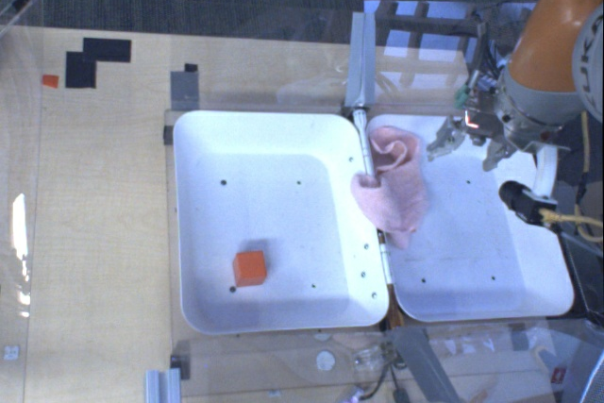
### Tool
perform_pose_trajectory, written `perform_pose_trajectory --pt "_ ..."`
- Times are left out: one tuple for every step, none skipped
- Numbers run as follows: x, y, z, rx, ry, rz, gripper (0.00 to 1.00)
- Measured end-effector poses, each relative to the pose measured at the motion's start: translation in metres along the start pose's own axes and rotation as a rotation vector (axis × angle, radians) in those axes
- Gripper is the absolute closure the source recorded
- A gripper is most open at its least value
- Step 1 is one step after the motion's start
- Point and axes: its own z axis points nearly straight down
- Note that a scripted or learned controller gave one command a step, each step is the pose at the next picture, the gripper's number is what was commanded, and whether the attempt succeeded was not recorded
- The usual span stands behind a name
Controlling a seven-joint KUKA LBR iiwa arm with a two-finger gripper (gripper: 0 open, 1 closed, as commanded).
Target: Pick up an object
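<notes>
- On the bench (104, 231), which we take as the biggest thing here, two shallow white bins sit side by side, and we place everything else against the left bin (274, 146).
- To the right of the left bin, touching it along the shared rim, we see the right bin (472, 288).
- Above the right bin's far right part, well apart from the left bin, we see the arm (557, 33), grey with an orange band.
- Under the arm, the gripper (469, 149) hangs over the right bin; its two fingers are spread apart, and we see nothing between them.
- Against the left bin's right rim, lying mostly in the right bin, we see a crumpled pink cloth (394, 184), just left of the gripper and apart from it.
- Inside the left bin, near its front left corner, we see a small orange block (250, 268) lying alone on the floor.
</notes>
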Motion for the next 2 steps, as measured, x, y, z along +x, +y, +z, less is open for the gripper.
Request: perform_pose_trajectory --pt "-0.010 0.034 0.150 0.001 0.001 0.049 0.00" --pt "0.009 0.056 0.153 -0.005 0.000 -0.149 0.00"
